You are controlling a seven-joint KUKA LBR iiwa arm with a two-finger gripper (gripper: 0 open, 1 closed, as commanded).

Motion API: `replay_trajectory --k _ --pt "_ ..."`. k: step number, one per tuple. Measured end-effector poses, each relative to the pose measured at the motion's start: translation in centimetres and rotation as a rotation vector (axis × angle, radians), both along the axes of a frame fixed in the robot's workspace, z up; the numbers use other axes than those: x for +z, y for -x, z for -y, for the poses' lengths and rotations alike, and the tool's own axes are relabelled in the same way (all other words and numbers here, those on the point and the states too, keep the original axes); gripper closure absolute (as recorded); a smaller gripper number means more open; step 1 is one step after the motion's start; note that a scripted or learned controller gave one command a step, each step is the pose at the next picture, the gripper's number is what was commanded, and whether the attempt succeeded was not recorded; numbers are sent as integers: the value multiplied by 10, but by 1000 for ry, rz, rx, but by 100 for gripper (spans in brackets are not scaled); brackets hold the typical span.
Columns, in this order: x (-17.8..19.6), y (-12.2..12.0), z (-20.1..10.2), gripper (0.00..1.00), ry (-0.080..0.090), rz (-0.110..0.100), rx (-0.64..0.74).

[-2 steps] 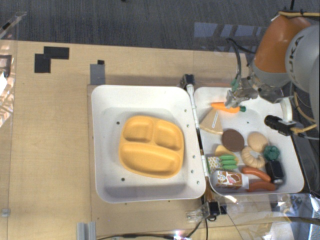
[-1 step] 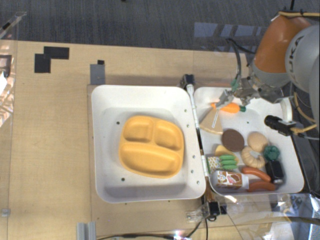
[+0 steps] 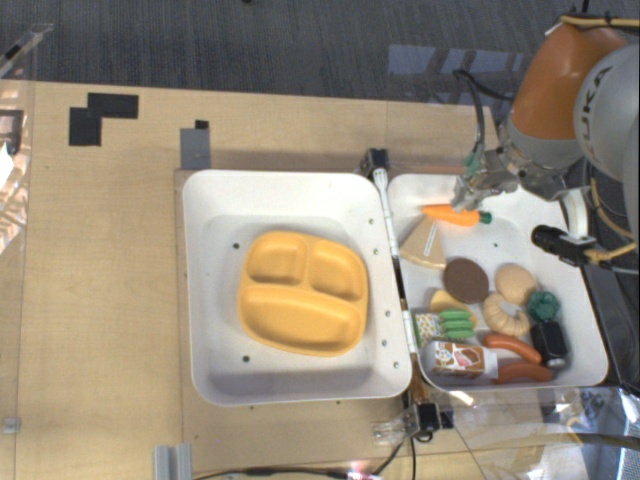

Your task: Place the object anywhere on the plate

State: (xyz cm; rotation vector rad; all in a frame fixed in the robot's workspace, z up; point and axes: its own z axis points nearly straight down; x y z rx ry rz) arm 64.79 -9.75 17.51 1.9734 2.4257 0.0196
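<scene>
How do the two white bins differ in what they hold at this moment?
The left bin holds a single yellow divided plate, lying flat near its middle; the right bin holds a crowded pile of toy food, including a carrot and a brown disc. The gripper sits over the right bin, by the carrot, not over the left bin. Both are shallow, white and side by side.
</scene>
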Motion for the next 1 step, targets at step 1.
replay_trajectory --k 1 --pt "0 0 0 0 0 -1 0"
